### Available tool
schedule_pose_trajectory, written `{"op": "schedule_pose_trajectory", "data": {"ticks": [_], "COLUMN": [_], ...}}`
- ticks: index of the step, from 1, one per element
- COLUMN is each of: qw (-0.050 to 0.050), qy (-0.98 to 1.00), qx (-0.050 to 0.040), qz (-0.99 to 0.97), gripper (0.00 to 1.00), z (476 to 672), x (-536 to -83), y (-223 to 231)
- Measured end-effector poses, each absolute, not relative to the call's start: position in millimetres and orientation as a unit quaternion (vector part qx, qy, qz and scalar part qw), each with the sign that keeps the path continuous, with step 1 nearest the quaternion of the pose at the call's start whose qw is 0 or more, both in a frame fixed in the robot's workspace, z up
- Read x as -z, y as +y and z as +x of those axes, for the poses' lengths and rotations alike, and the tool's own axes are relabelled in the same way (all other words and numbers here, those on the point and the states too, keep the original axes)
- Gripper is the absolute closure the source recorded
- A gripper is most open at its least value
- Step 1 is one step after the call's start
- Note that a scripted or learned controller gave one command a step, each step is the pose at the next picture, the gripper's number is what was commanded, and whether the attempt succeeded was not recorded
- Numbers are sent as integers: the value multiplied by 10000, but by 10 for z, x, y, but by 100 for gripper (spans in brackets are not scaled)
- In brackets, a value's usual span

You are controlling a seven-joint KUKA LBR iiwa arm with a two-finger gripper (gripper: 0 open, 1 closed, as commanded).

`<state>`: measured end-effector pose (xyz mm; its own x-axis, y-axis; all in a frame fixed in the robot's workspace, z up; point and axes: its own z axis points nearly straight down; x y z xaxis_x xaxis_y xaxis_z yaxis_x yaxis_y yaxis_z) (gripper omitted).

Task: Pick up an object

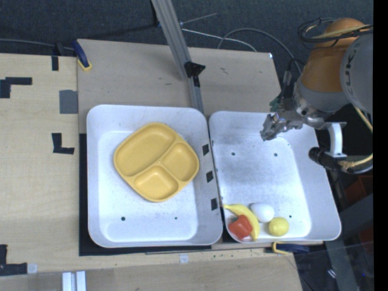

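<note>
Starting at the left, the tabletop [36, 162] carries bare wood with dark tape marks, then the left bin [97, 223], which holds a yellow divided tray [156, 161] lying flat near its middle. A grey pole [173, 32] slants down to the seam between the bins. The right bin [303, 180] holds the candidate objects, all clustered in its near corner: a banana [242, 211] curling over a red piece [240, 226], a white ball [262, 211] just beside them, and a yellow ball [278, 226] beside that, the items touching or nearly so. The hand [271, 128] hangs over the far end of the right bin, well apart from the cluster and with nothing seen between its fingers; whether it is released or clenched cannot be told at this angle. Assessment: the task stands at the approach step, nothing picked. The next move calls for travel toward the near corner, then a descent onto one item, preferably the yellow ball at the cluster's edge, where crowding and the bin wall interfere least.
</note>
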<state>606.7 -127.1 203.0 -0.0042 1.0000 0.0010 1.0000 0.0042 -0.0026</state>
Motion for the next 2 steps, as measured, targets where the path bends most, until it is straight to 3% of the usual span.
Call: {"op": "schedule_pose_trajectory", "data": {"ticks": [2], "qw": [20], "qy": [-7095], "qx": [-7], "qz": [-7047], "gripper": [100], "z": [5746], "x": [-1930], "y": [-200]}}
